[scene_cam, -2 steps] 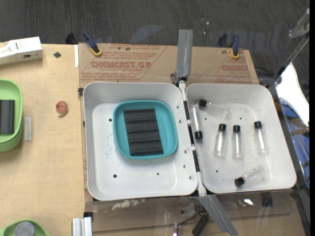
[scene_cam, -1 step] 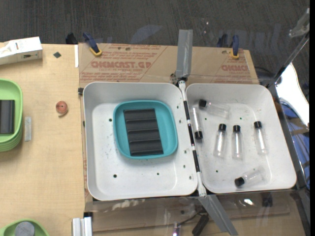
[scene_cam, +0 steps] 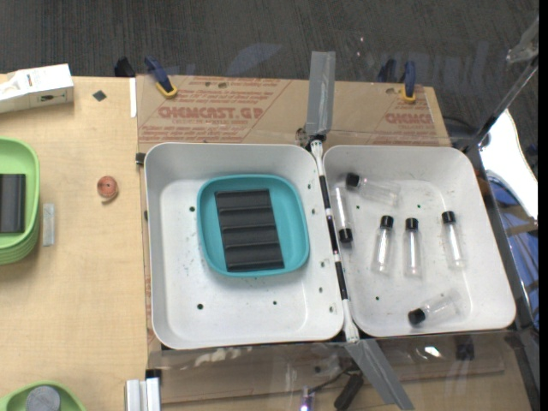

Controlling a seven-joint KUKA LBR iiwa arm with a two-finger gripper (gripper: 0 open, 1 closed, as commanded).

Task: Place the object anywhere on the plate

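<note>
Teal plate (scene_cam: pixel 253 226) in left bin (scene_cam: pixel 171 255), center frame.
Six clear vials (scene_cam: pixel 412 247) in right bin (scene_cam: pixel 462 306); claw state can't tell.

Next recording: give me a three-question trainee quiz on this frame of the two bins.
1. True or false: the teal plate sits in the left bin.
2. How many clear vials with black caps lie in the right bin? A) three B) six C) nine
3. Fill in: the plate carries a dark, ribbed ____.

Key: 1 true; 2 B; 3 block.
</note>
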